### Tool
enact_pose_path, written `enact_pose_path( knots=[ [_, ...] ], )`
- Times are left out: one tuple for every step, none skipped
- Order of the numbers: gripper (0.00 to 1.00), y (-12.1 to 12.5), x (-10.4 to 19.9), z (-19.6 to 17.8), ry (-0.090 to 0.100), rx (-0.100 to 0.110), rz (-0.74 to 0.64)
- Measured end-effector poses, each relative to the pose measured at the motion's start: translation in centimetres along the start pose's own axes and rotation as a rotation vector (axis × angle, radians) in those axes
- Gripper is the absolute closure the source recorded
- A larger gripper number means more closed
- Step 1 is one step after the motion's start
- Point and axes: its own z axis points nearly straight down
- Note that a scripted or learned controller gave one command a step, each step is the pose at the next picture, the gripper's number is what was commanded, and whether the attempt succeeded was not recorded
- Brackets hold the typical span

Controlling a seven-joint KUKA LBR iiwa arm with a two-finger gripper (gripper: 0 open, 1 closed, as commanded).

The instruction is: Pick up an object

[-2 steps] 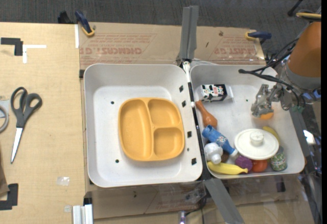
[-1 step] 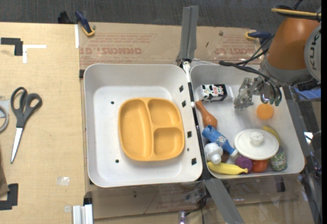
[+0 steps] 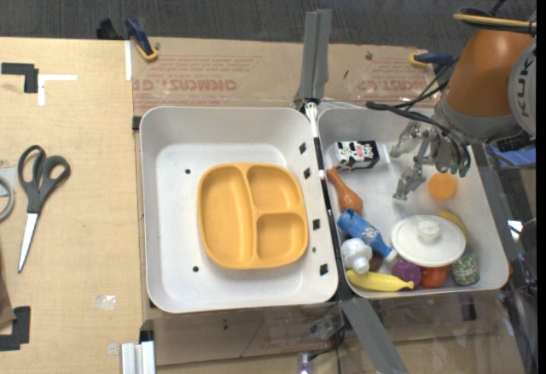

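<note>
The tabletop carries two white bins. The left bin holds a yellow divided plate. The right bin is crowded. The grey arm reaches over its upper right, and the end effector hangs with fingers apart, gripping nothing, just beside an orange ball. Nearby lie a white lid, blue bottle, carrot, banana and black-and-white box. Scissors rest far left.
</note>
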Motion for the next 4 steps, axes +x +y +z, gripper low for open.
enact_pose_path(
  knots=[
    [0.00, -4.0, 3.8, -0.1, -0.001, 0.001, 0.001],
    [0.00, 6.3, 10.0, 0.0, 0.002, -0.001, 0.090],
    [0.00, 0.4, 0.7, -5.6, 0.000, 0.001, 0.255],
    [0.00, 5.7, 3.0, 0.1, 0.003, 0.001, 0.267]
  ],
)
